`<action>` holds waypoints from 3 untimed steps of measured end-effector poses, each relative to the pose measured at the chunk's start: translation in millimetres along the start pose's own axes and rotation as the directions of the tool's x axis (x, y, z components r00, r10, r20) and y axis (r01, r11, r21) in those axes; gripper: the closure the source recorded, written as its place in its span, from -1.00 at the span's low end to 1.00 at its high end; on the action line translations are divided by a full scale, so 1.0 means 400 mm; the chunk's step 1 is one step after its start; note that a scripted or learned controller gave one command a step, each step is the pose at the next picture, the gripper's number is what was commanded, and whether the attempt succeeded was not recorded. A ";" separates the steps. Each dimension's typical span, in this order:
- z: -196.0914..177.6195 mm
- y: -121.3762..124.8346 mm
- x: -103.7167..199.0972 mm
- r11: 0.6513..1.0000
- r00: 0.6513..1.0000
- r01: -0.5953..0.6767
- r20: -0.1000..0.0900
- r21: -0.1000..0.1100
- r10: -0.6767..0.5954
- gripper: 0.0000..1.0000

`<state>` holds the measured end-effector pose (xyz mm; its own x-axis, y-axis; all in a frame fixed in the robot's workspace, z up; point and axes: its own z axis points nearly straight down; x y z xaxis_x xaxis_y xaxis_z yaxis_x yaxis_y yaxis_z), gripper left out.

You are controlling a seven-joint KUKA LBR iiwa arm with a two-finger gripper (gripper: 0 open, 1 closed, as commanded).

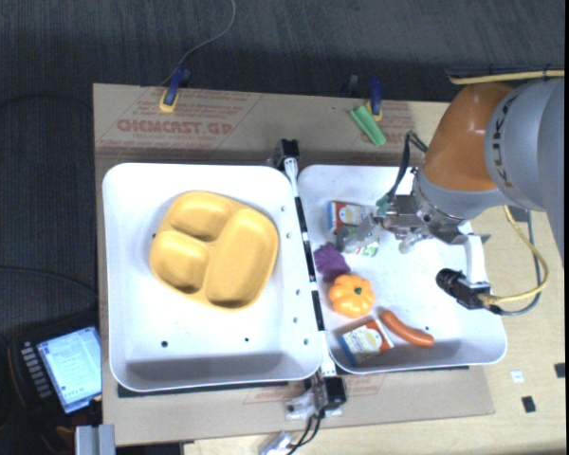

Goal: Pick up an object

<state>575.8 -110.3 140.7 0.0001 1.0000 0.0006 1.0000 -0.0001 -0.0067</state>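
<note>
My gripper (391, 224) hangs over the back of the right bin (455, 354), its dark fingers beside a small red and white carton (346, 218). I cannot make out how the fingers stand. In the same bin lie a purple piece (328, 260), an orange pumpkin (351, 295), a red sausage (406, 329) and a small labelled box (364, 340). A large yellow three-lobed object (213, 247) rests in the left bin (133, 339).
The grey arm with its orange band (465, 150) covers the right bin's back right corner. A black cable connector (458, 287) hangs over the bin's right side. A green marker (368, 125) and a blue clamp (175, 88) sit on the cardboard behind the bins.
</note>
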 end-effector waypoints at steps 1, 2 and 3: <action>0.131 -0.104 0.000 1.000 1.000 0.001 0.002 -0.015 -0.001 -1.00; 0.130 -0.216 0.014 1.000 1.000 0.000 0.006 -0.024 0.000 -1.00; 0.104 -0.215 0.014 1.000 1.000 -0.001 0.004 -0.024 0.001 1.00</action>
<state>489.7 -104.7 99.7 0.0013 1.0000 -0.0038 0.9998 -0.0012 0.0174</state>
